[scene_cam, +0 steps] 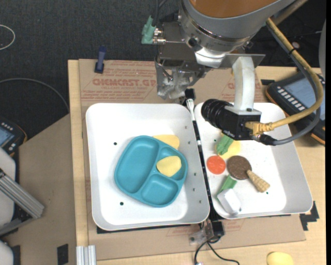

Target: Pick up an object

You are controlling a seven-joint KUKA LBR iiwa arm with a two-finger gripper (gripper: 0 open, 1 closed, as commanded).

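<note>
Left bin (98, 155): blue tray (147, 173) with a yellow piece (169, 165) on it. Right bin (297, 194) has the small stuff — orange disc (216, 164), brown cone (245, 172). Gripper (176, 85) hovers up top; we'd center over one isolated item before descending.

You can't tell from here how the gripper (175, 85) stands; its fingertips blur into the metal at the upper middle. The arm (227, 15) is cut off by the top edge. A black camera unit (230, 119) covers part of the green piece (224, 144). A yellow object (278, 258) is clipped at the bottom right edge.
</note>
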